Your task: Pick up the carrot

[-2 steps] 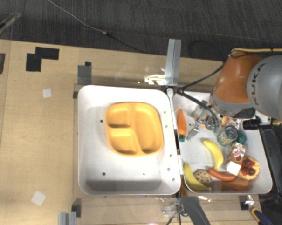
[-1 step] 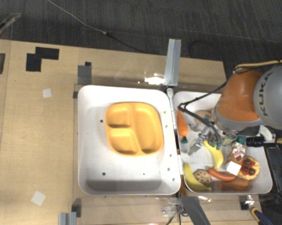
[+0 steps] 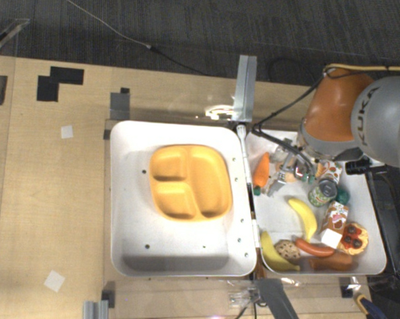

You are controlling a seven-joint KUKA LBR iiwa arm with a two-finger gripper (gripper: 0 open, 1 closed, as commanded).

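The orange carrot (image 3: 261,171) lies along the left wall of the right bin (image 3: 378,262), its dark stem end pointing toward the front. My gripper (image 3: 281,173) hangs just to the right of the carrot, low over the bin floor, with its fingers spread and nothing between them. The grey arm with its orange band comes in from the upper right and covers the bin's back corner.
The left bin (image 3: 125,205) holds a yellow divided plate (image 3: 188,181). In the right bin lie two bananas (image 3: 305,216), a cookie (image 3: 287,249), a sausage (image 3: 313,247), a can (image 3: 324,191), a pizza slice (image 3: 354,239) and small packets.
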